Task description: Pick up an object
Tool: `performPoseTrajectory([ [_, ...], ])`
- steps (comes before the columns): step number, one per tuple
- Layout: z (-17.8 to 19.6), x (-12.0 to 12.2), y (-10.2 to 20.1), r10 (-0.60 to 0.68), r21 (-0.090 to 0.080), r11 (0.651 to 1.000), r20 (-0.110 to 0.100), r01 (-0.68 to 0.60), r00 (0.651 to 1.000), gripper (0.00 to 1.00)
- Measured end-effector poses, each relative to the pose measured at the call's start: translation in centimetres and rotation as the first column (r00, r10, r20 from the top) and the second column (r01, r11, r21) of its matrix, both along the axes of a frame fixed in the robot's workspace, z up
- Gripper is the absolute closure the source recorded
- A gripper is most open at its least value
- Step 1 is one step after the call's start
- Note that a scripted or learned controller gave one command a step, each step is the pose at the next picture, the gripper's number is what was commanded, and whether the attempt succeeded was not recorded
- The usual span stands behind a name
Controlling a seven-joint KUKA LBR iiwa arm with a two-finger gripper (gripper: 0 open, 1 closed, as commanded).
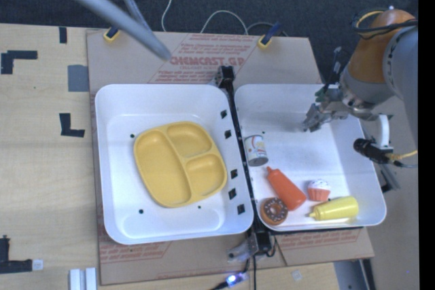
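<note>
White plastic forms the left bin, which sits left of centre and holds a yellow divided tray lying flat, its three compartments facing up. A black divider runs between this bin and the right bin. Just inside the right bin's left wall lies a small silver can on its side. Below and to the right of it an orange bottle lies slanted, its lower end close to a chocolate doughnut in the bin's lower left corner. Right of the bottle sits a small cupcake, and just beneath that a yellow bottle lies along the bin's lower edge. In the upper right of the frame the grey arm with its orange band reaches down, and the gripper hangs over the bare upper part of the right bin, well apart from every object. Whether its fingers are spread or closed cannot be told from this angle.
</note>
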State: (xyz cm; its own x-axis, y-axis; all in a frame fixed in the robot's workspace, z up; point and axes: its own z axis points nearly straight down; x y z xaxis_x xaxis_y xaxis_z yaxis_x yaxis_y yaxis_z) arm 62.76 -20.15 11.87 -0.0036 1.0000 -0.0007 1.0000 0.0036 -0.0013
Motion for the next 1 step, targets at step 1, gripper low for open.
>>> performPoseTrajectory([
  [1, 4.33, -0.03, -0.42, -0.003, 0.0, 1.0, 0.004, 0.003, 1.0, 1.0],
])
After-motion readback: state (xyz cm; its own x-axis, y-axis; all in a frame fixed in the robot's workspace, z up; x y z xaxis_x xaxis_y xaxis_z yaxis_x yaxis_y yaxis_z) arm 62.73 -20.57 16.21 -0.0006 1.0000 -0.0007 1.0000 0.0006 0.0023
